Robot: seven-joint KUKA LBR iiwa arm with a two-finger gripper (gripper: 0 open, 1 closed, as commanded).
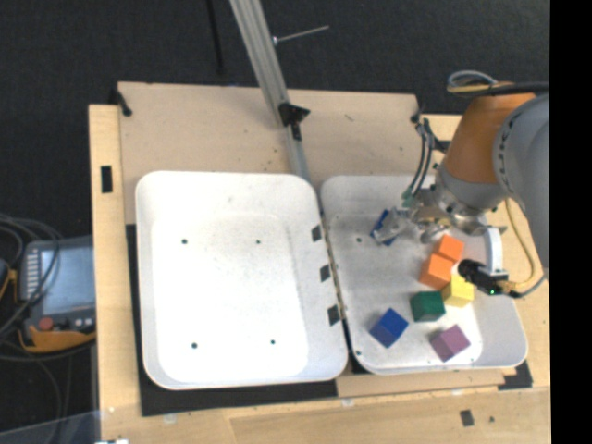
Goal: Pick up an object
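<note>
Dark carpet is surrounding a pale wooden worktop (231, 128), which is carrying two shallow white bins side by side, with a slanted metal rail (264, 58) crossing above them. Over the upper part of the right bin (361, 211), the claw (407, 222) is hanging from the grey arm (518, 165) with its orange band (476, 146); whether its fingers are spread or closed I cannot tell, and nothing is showing between them. Just to its left a small blue piece (382, 227) is lying on the bin floor, seemingly apart from the claw. Just below and to the right of the claw, two orange cubes (444, 259) are sitting stacked or touching. Lower still, a yellow cube (460, 291) and a green cube (427, 305) are resting beside each other. Farther below, a blue cube (389, 326) is lying to the left and a purple cube (450, 341) to the right, near the bin's front edge. Well to the left of the claw, the left bin (231, 276) is lying with dark specks on its floor.
</note>
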